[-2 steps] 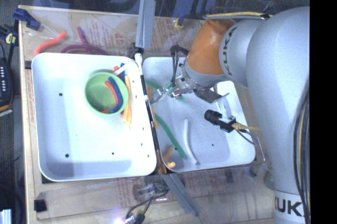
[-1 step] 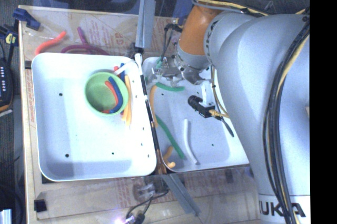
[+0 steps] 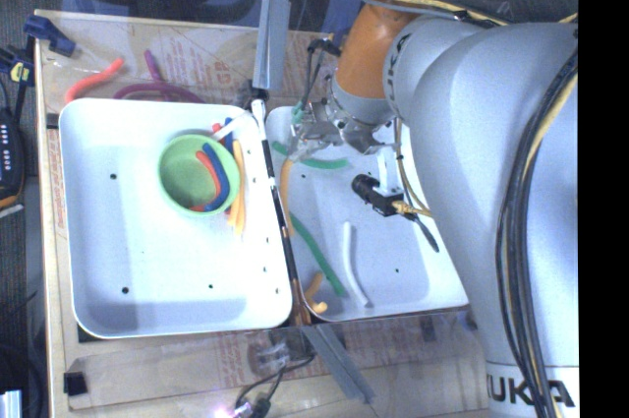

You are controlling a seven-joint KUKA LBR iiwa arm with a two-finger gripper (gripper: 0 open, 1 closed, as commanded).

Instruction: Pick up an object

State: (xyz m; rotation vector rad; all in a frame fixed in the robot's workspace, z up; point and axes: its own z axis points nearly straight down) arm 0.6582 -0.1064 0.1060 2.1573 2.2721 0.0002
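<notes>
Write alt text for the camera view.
A grey arm reaches from the right, its gripper low over the right bin, which holds thin green, orange and white sticks. The left bin holds a green bowl with colored sticks.

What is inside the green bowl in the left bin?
Inside the green bowl lie curved blue and red sticks, near its right wall. An orange stick leans by the rim. The sticks cover part of the bowl's floor.
</notes>
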